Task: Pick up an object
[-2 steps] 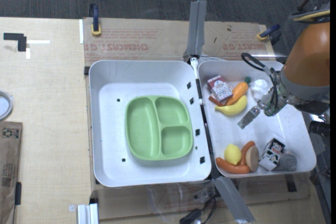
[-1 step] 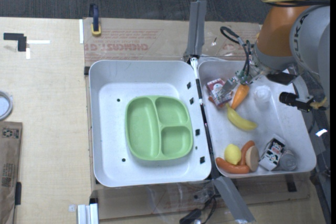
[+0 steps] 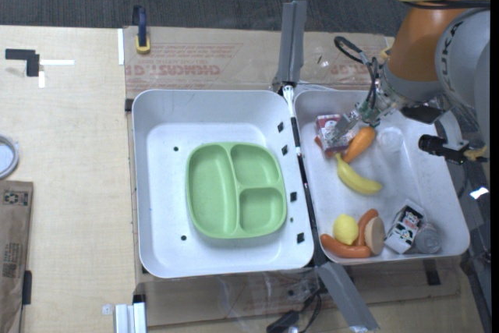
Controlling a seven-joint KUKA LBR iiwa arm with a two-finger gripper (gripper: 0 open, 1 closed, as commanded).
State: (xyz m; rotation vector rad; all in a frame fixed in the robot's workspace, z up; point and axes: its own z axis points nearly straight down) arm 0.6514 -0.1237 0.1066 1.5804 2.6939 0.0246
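The surface (image 3: 70, 129), pale wood with a strip of printed cardboard along its far edge, carries 2 shallow white bins side by side, with dark carpet seen beyond. The left bin (image 3: 156, 246) is taken up by a green 3-compartment plate (image 3: 236, 189), with bare white floor left around it on every side. The right bin (image 3: 444, 191) is crowded along its left and near walls, while its middle and right part is left open. The arm (image 3: 444, 35) is seen at the upper right, and the end effector (image 3: 352, 123) is lowered over the bin's far left corner, just above a carrot (image 3: 359, 144) and beside a red-and-white packet (image 3: 329, 129); whether its fingers are apart or together cannot be told. A banana (image 3: 357, 178) is found just below the carrot. Near the front wall a sausage (image 3: 343, 247), a lemon (image 3: 346, 228), a bread roll (image 3: 374, 234) and a small carton (image 3: 405, 228) are gathered.
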